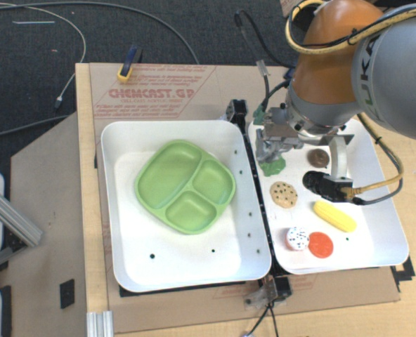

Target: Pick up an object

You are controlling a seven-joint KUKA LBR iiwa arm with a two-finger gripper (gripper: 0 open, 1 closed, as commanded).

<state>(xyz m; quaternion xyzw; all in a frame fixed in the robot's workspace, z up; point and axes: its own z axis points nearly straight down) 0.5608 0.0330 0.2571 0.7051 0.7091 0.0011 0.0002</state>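
Hovering: gripper (270,148) is positioned over green object (270,166) in right bin (384,248) | jaws: state cannot be told | handling: judged light, soft; grasp across middle advised

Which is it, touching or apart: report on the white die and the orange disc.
Touching. The camera view shows the white die pressed against the orange disc, with no bin floor visible between them.

Lime-green divided tray (185,186) sits in the white left bin (124,258), while the white right bin (384,241) carries a tan cookie (284,194) with dark chips. There's a yellow piece (334,215), an orange disc (321,245), and a white die (297,239) with dark and red pips.
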